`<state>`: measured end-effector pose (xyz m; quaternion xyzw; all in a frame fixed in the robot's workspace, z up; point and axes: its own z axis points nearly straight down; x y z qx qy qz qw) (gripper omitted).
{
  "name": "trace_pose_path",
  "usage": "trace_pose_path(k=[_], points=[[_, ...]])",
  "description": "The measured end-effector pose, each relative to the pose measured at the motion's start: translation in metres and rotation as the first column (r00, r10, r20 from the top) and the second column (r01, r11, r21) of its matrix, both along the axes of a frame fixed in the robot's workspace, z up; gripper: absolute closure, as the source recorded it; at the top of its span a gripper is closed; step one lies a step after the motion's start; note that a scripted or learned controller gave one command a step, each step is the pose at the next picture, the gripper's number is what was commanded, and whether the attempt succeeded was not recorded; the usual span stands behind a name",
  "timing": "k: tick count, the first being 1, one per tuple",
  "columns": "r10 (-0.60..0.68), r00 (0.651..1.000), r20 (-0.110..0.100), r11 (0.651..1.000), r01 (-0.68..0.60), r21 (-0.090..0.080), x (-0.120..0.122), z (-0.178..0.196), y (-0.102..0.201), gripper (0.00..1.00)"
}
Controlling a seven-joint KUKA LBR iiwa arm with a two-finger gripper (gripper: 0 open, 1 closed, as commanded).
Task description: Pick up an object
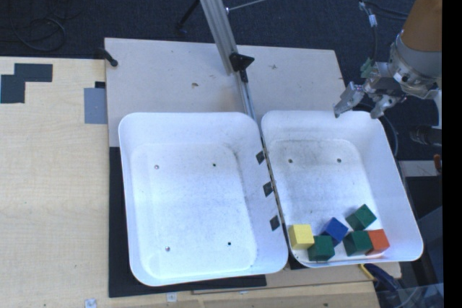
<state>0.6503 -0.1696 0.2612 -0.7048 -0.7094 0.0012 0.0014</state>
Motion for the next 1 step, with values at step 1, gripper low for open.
trace_pose_path(k=[1], points=[[-0.010, 1.000, 0.002, 1.000, 0.010, 0.001, -0.0578, 0.0344, 0.0053, 0.00]])
